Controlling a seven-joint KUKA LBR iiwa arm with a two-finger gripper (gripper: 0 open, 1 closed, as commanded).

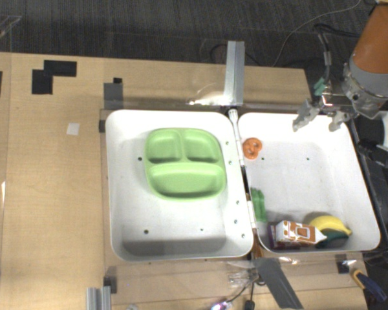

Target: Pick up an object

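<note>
Nearest the camera, along the front wall of the right bin (368, 234), lie a brown carton (296, 235) and, touching it, a banana (330, 225) over something dark. Going left to right: the left bin (126, 237) holds a green tray (184, 162), flat, with three compartments. Just past the divider, a green piece (257, 203) lies against the right bin's left wall, and an orange round thing (252, 147) sits near its back left corner. The gripper (319, 117) hangs over the back edge of that bin, well apart from every object; its fingers (302, 121) look spread with nothing between them, though they are small here. Nothing is picked yet: choosing, descending, closing and lifting all seem left.
</note>
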